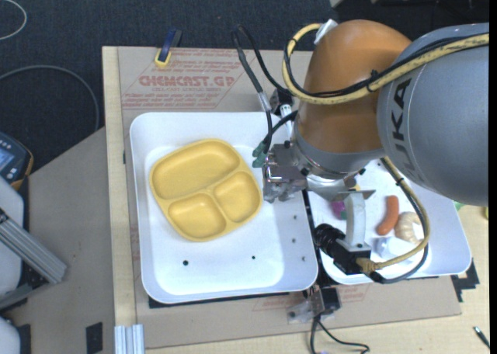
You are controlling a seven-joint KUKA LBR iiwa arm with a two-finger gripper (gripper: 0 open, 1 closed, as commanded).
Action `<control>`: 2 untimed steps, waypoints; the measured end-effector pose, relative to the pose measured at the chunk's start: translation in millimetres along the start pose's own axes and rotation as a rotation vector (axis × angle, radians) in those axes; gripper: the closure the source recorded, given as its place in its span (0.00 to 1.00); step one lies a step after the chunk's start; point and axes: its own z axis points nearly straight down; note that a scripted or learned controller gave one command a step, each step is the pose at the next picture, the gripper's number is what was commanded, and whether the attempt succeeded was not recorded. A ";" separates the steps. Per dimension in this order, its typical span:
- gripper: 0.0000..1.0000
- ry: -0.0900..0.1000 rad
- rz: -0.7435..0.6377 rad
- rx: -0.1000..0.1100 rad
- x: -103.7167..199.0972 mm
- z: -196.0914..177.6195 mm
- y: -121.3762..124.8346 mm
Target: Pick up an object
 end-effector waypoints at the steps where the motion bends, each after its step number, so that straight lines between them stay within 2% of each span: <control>1: 1.00 -0.001 -0.006 -0.011 32.6 16.4 71.7; 2: 1.00 -0.004 0.007 0.002 -58.0 64.5 82.2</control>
